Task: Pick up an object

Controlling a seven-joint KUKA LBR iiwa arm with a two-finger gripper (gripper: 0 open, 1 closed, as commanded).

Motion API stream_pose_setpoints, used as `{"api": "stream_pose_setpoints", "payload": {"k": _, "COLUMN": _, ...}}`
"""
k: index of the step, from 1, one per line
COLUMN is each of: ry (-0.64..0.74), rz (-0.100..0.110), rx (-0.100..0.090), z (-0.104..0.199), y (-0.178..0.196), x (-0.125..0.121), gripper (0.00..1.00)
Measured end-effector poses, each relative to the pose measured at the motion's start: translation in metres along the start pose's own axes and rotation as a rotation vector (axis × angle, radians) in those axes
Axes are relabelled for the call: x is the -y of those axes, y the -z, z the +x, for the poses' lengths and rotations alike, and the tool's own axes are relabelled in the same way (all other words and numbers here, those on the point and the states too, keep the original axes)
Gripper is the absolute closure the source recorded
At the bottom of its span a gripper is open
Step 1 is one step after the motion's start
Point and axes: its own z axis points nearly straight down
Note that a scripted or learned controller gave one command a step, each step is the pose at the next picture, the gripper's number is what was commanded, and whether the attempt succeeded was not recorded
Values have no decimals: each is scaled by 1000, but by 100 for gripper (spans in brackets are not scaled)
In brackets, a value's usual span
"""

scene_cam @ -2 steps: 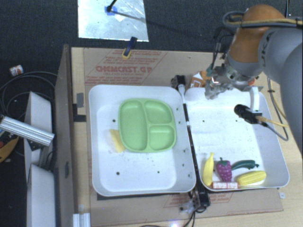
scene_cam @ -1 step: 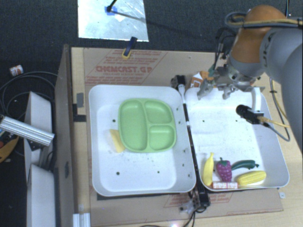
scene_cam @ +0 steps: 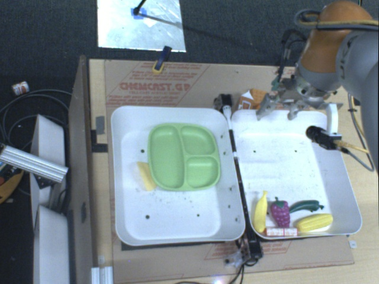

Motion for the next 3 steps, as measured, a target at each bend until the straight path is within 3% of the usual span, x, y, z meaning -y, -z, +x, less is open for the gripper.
{"api": "stream_pose_setpoints", "payload": {"k": 1, "ry": 0, "rz": 3, "rx": 1, "z": -13, "y": -30, "x": -4, "gripper": 0}}
{"api": "stream_pose_setpoints", "payload": {"k": 2, "ry": 0, "rz": 9, "rx": 0, "z": -25, "y": -116, "x": -2, "gripper": 0}}
{"api": "stream_pose_setpoints", "payload": {"k": 3, "ry": 4, "rz": 2, "rx": 0, "z": -14, "y": -111, "x": -4, "gripper": 0}}
